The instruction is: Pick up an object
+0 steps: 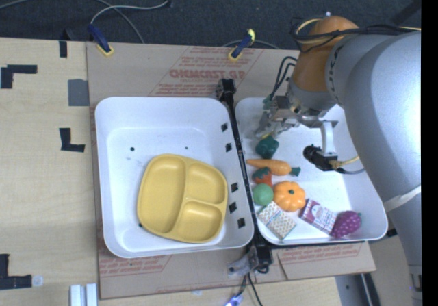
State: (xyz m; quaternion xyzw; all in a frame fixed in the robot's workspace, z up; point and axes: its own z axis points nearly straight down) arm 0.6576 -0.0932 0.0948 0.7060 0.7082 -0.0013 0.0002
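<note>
My gripper (271, 125) hangs low over the far left part of the right bin (363, 192), below the orange wrist band. Just under and in front of it lies a dark green toy vegetable (267, 146); I cannot tell whether the two touch. Toward the front along the bin's left side lie an orange carrot (271, 166), a small red piece (262, 176), a green round fruit (263, 194) and an orange pumpkin (289, 196). At the front edge are a checked packet (277, 220), a maroon box (317, 216) and purple grapes (348, 223).
The left bin (116, 126) holds a yellow divided plate (183, 198). A black divider strip (236, 154) runs between the bins. The bulky grey arm (383, 106) covers the right side of the right bin. Cables and clamps lie beyond the bins.
</note>
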